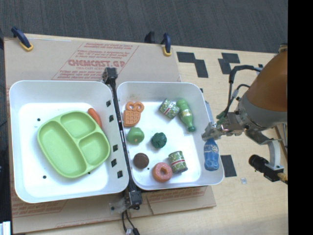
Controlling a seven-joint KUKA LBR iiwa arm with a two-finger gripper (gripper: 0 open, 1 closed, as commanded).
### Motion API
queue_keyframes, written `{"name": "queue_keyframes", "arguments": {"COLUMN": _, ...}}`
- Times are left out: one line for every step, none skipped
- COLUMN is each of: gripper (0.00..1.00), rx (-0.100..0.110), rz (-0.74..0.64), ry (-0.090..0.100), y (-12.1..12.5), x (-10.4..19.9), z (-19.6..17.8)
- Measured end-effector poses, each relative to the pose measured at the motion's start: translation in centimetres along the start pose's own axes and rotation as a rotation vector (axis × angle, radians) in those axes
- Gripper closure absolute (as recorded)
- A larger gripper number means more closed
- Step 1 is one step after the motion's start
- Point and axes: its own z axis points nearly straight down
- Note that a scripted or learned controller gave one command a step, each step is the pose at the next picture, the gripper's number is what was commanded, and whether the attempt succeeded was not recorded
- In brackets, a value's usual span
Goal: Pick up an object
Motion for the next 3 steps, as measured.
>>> {"name": "queue_keyframes", "arguments": {"gripper": 1.0, "rx": 0.002, "rz": 0.0, "ry": 0.002, "y": 0.0, "x": -0.5, "z": 2.1}}
{"name": "queue_keyframes", "arguments": {"gripper": 1.0, "rx": -0.003, "rz": 0.001, "ry": 0.0, "y": 0.1, "x": -0.6, "z": -0.1}}
{"name": "queue_keyframes", "arguments": {"gripper": 1.0, "rx": 0.0, "rz": -0.002, "ry": 0.001, "y": 0.1, "x": 6.1, "z": 0.6}}
